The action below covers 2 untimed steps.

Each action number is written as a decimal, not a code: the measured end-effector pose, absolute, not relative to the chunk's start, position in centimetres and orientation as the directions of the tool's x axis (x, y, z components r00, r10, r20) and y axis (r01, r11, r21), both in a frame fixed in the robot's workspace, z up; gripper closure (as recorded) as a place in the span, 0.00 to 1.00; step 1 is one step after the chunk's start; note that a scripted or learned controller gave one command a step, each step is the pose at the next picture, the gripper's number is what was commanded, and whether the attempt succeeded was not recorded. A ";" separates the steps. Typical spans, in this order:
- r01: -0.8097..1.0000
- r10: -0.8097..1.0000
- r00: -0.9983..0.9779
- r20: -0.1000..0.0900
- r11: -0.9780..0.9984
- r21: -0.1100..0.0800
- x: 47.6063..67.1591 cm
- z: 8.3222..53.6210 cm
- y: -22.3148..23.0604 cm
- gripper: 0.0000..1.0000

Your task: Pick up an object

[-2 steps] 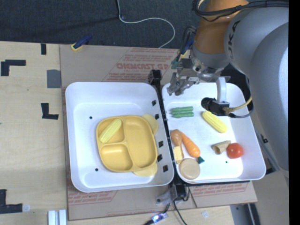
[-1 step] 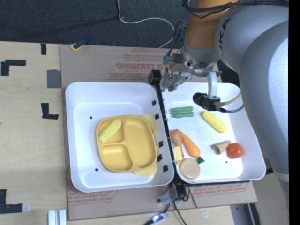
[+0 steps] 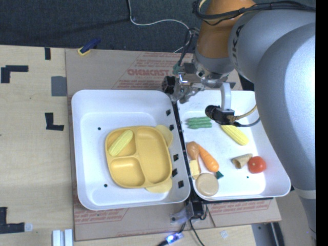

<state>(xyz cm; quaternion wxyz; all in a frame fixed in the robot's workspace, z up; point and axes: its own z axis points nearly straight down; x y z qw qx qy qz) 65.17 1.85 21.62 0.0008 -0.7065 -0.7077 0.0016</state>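
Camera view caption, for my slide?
Arm's gripper hovers at the bins' divider; yellow tray left, toy carrot right.

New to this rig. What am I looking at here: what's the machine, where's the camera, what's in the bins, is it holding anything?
One fixed camera looks down at a slant on a bench. The grey arm with an orange band is a robot reaching in from the right; its gripper hangs over the divide between two white bins, at their far edge. I can't tell whether it holds anything.

The left bin holds a yellow divided tray with a corn cob in one compartment. The right bin holds toy food: green beans, another corn cob, a carrot, a tomato.
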 end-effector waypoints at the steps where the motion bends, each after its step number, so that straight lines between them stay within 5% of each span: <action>1: 1.000 1.000 -0.001 -0.002 0.001 -0.003 64.8 21.6 1.2 1.00; 2: 1.000 1.000 -0.002 0.000 0.002 0.001 65.6 23.5 1.5 1.00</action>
